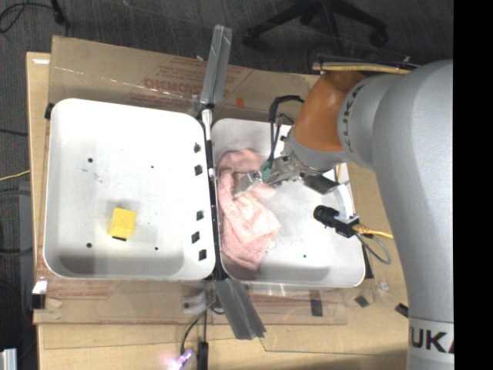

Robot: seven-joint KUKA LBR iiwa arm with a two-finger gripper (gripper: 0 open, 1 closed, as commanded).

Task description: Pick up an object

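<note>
Two shallow white bins sit side by side on a cardboard sheet point(139, 72): left bin point(69, 114), right bin point(327, 264).

Task thing: pink cloth point(245, 223), in the right bin, against its left wall. Soft, crumpled, with a terry-like texture. It runs in a long heap from the upper-left part of the bin floor down toward the lower-left corner. The upper end is a rounded lump and the lower part spreads wider and flatter. Its left edge touches the wall that the bins share.

Gripper point(254, 178): down on the upper half of the cloth, its tip in contact with the folds between the lump and the flatter part. Released or clenched: cannot tell, since the tip is small and sunk in the fabric. Whether any cloth is gripped is also unclear.

Arm point(393, 129): grey and bulky, it enters from the right and covers the right bin's upper-right corner and right rim. Its orange band point(323, 118) sits just above the wrist.

Other things: one yellow block point(122, 223), small and squarish, on the left bin's floor toward the lower left, well apart from the cloth and the gripper. A grey bar point(216, 60) sticks out along the seam between the bins at the far side. Small black clips point(199, 169) line the shared wall. The rest of the right bin's floor to the right of the cloth is bare white.
</note>
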